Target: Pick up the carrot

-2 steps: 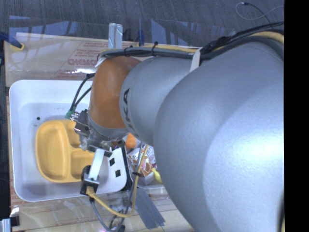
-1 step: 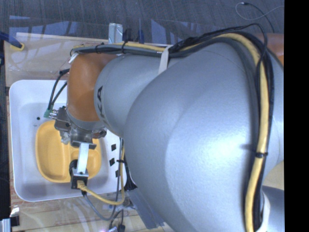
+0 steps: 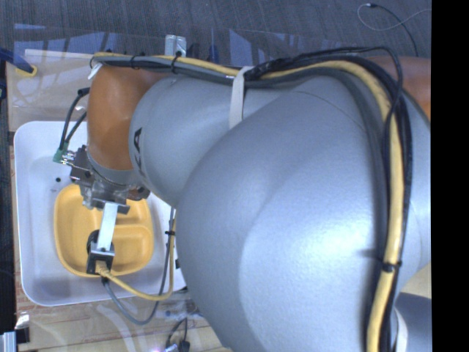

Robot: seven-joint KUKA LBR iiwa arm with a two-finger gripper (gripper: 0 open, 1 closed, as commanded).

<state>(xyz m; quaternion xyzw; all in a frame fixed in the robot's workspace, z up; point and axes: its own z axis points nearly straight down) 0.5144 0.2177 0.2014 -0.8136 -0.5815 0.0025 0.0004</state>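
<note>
arm (image 3: 308, 196): grey bulk across the centre and right of the frame, reaching toward the left. It sits so close under the camera that it hides whatever lies beneath it.
bench (image 3: 73, 320): a strip of wood along the lower left, bearing the bin.
bin (image 3: 31, 196): white, at the left of the frame. Its left wall and lower left corner are bare, and the rest is under the arm.
band (image 3: 110, 123): orange, upper left, pointing straight down. This suggests the wrist is set for a top-down reach into the bin.
dish (image 3: 135, 240): yellow, shallow, with rounded corners, lying in the lower half of the bin. It is likely just another item, not the target.
gripper (image 3: 107, 195): below the band, over the dish's upper edge. The wrist hides it, so I cannot tell how wide it stands or whether it holds anything.
carrot: I cannot place it. My guess is that it lies under the wrist or arm, since the bare parts of the bin hold nothing orange.
</note>
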